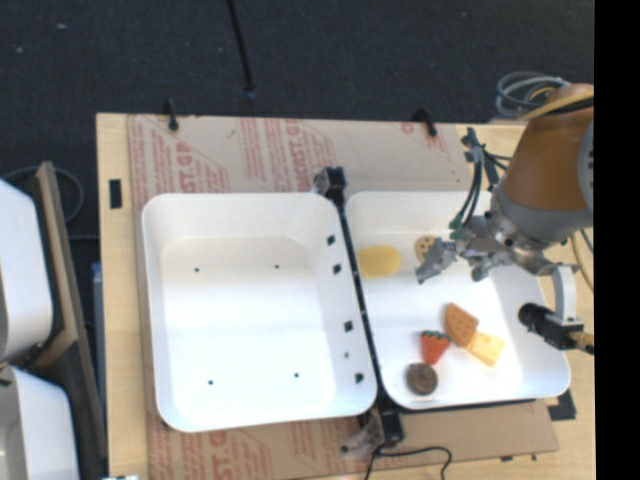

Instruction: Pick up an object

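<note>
Camera view: two bins (160,268), six small objects (461,325).

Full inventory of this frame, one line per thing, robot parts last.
Bins: 2, white, side by side on the bench; left bin, right bin.
Yellow disc: 1, pale yellow, upper left of right bin.
Cookie: 1, tan with dark spots, right bin, just by the gripper.
Orange piece: 1, orange, middle of right bin.
Yellow block: 1, yellow, touching the orange piece on its lower right.
Strawberry: 1, red with green top, left of the orange piece.
Brown disc: 1, dark brown, near the front wall of right bin.
Board: 1, cardboard with red print, under the bins.
Arm: 1, grey and orange, over right bin.
Gripper: 1, grey, low over right bin.
</note>
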### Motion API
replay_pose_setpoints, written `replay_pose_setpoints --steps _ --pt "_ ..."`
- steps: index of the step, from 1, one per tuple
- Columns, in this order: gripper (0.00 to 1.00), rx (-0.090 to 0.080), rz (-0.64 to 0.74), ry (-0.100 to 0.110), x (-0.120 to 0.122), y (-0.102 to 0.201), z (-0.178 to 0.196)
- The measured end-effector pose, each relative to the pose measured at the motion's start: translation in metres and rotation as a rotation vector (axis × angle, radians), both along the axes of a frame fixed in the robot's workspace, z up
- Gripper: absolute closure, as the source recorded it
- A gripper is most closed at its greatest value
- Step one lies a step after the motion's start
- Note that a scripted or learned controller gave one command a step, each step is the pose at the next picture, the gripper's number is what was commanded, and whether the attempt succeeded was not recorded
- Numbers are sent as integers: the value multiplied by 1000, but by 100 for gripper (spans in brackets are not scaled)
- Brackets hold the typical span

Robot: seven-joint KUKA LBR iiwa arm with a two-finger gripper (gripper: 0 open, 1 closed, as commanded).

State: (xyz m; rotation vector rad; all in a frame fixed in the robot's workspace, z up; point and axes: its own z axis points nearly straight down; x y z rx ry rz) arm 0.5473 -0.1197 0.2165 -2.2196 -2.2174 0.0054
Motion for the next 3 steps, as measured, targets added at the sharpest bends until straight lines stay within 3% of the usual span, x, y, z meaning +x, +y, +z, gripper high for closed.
replay_pose_setpoints --steps 1,3 --pt "0 0 1 -6 1 0 3" --pt "0 0 0 -2 -2 -6 -87"
